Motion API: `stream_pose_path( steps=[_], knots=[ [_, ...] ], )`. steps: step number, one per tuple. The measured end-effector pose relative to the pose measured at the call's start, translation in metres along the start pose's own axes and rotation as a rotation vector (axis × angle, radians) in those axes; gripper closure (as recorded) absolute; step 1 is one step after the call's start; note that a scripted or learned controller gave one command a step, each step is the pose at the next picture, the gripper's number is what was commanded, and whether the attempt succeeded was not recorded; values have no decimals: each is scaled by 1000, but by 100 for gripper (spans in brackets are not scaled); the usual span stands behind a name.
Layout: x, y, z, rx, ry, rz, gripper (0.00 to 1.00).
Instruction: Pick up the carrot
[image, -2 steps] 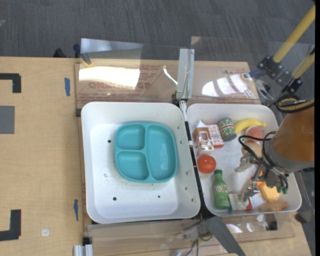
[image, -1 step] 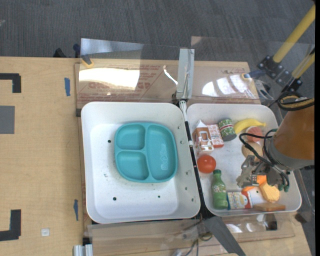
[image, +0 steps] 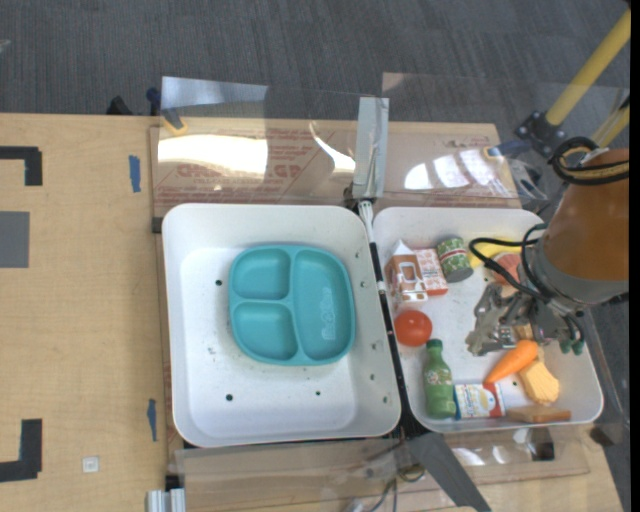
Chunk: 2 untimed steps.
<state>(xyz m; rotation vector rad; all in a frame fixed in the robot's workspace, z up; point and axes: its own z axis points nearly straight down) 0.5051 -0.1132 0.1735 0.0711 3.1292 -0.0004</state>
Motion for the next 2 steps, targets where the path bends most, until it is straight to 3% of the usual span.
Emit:
stream_pose_path(
  steps=[1, 2],
  knots=[
    [-17, -39, 76, -1, 4, -339, 100],
    [-39, -49, -38, 4, -5, -470, 100]
  ],
)
